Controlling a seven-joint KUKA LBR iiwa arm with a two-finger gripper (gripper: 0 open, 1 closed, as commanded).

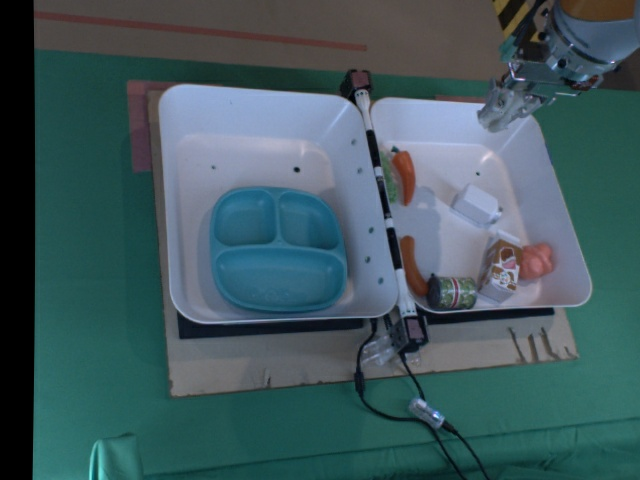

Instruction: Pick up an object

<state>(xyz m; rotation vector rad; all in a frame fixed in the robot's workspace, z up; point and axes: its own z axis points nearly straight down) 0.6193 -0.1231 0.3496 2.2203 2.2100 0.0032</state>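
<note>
Nearest you, the small can [452, 291] lies on its side in the right bin [566, 218], well below the gripper [497, 111]: rigid, light, likely to roll, so I'd pinch across its body. Whether the gripper is clenched or released, I cannot tell; it's too small.

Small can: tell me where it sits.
The small can lies on its side at the right bin's near edge, between the orange sausage-shaped toy and the carton.

The arm [590, 13] has an orange band above a pale grey wrist ring; below it sits a silvery metal gripper [497, 116] with a teal-green patch.
</note>
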